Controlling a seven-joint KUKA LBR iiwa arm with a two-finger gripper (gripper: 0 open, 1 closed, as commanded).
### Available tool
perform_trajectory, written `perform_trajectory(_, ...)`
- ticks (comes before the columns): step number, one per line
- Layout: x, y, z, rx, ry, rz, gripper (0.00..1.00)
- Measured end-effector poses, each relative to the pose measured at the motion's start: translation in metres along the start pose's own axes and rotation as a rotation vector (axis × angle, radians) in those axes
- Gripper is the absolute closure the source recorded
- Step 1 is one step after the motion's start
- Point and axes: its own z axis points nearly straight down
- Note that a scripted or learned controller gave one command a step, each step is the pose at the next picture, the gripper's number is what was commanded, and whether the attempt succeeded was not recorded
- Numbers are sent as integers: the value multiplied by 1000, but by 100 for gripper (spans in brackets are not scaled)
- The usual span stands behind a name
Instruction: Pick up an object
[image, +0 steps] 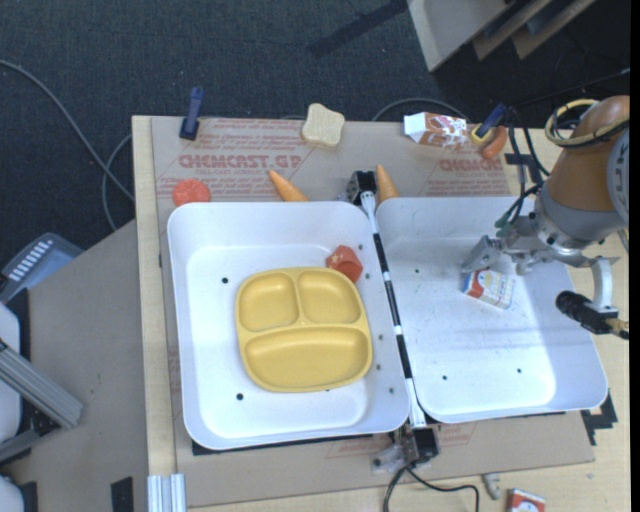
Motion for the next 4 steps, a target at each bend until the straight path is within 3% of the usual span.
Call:
perform_trajectory(1, 35, -16, 17, -13, -9, 0, 0)
perform_trajectory(2, 36, -14, 6, -18, -6, 1, 100)
perform_trajectory(4, 37, -13, -14, -23, -7, 1, 100)
